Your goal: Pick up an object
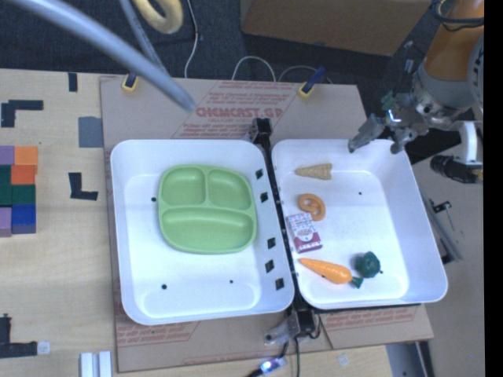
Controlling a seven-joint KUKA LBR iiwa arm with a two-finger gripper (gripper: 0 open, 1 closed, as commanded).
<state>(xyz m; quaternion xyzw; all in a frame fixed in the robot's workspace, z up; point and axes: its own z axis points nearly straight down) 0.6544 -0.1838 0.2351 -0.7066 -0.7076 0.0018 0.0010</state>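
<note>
In the right-hand bin (409, 210) lie the loose things that could be picked: a pale cone-shaped piece (314, 170) near the far rim, a small pretzel (311, 205) just below it, a pink-and-white packet (303, 232) beside the dividing edge, and near the front rim a toy carrot (325, 270) with a dark green broccoli piece (365, 265) just beside its right end. All of them rest on the bin floor, apart from one another except the carrot and broccoli, which sit close together.

The gripper (380, 136) hangs over the far right corner of that bin, at its rim, well apart from every item. Its two fingers are spread, one tip pointing left toward the bin, the other to the right, with nothing between them. Above it the grey arm with its orange band (464, 6) reaches in from the right.

The left-hand bin (130, 234) holds a green divided tray (208, 210), lying flat with three compartments. Both bins sit on a cardboard sheet (236, 104) on the bench. At the far left edge stand coloured blocks (20, 191).
</note>
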